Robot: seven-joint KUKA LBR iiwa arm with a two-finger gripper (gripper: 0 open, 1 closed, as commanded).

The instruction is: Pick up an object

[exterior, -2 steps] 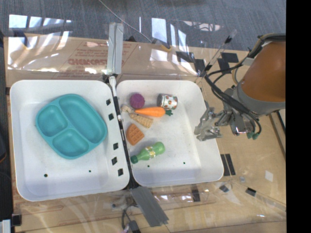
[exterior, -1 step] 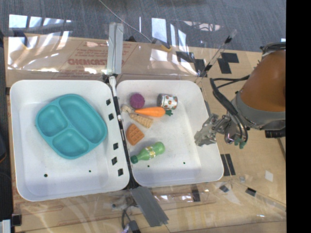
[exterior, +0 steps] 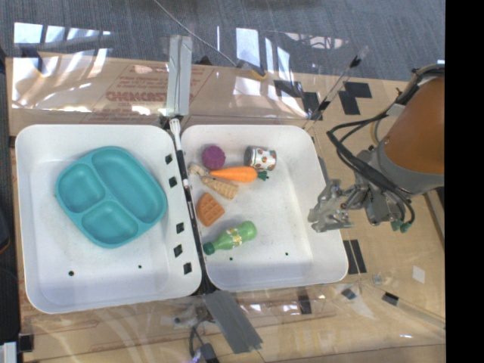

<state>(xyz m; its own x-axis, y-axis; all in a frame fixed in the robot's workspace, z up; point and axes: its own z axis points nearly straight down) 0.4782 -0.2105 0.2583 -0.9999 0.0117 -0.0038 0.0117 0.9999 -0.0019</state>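
The right bin [exterior: 302,255] holds a purple ball [exterior: 213,156], a small patterned can [exterior: 261,157] lying on its side, an orange carrot [exterior: 235,175], a tan waffle cone [exterior: 215,184], an orange cracker [exterior: 210,209] and a green bottle [exterior: 229,237]. My gripper [exterior: 327,212] hangs over the right rim of that bin, well to the right of all these objects. Nothing shows between its fingers.
The left bin [exterior: 45,271] holds a teal divided plate [exterior: 110,195]. A divider with black clips [exterior: 181,203] separates the bins. Clear plastic panels [exterior: 249,74] stand behind the bins. Cables [exterior: 355,157] trail from the arm at the right.
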